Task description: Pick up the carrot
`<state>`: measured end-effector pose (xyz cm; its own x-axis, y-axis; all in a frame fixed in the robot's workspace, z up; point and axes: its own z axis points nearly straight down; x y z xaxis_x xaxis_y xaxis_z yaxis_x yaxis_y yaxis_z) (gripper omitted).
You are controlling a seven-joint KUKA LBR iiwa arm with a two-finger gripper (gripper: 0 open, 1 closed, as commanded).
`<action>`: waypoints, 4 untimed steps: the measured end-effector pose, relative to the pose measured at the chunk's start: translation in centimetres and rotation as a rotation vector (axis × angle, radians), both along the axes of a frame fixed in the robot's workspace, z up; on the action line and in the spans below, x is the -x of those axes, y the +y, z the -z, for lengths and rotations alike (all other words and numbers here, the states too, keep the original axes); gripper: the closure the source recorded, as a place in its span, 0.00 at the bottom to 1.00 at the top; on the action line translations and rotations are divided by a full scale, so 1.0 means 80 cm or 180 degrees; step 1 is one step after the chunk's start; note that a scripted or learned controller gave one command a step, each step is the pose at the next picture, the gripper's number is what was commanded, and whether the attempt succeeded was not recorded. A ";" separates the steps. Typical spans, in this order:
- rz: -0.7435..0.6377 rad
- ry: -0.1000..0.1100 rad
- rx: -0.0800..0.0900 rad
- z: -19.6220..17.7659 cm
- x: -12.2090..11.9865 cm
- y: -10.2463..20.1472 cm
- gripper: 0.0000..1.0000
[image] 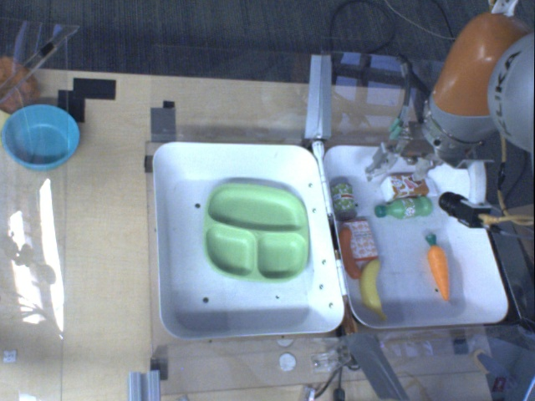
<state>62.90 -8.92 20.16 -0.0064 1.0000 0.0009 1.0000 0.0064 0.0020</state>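
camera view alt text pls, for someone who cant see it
The gripper hangs over the back of the right bin, away from the carrot lying near its front. A banana, bottle and can share that bin; the left bin holds a green tray.

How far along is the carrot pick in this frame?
Nothing looks done yet: the carrot lies on the floor of the right bin, near its front. The gripper hangs over the bin's back part, above the small carton, well apart from the carrot. Reaching, grasping and lifting all remain.
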 end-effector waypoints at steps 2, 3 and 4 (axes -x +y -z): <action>-0.1150 -0.0022 0.0014 0.141 0.071 -0.145 0.00; -0.1638 -0.0031 0.0021 0.140 0.076 -0.101 0.00; -0.0868 -0.0027 0.0015 0.141 0.071 -0.128 0.00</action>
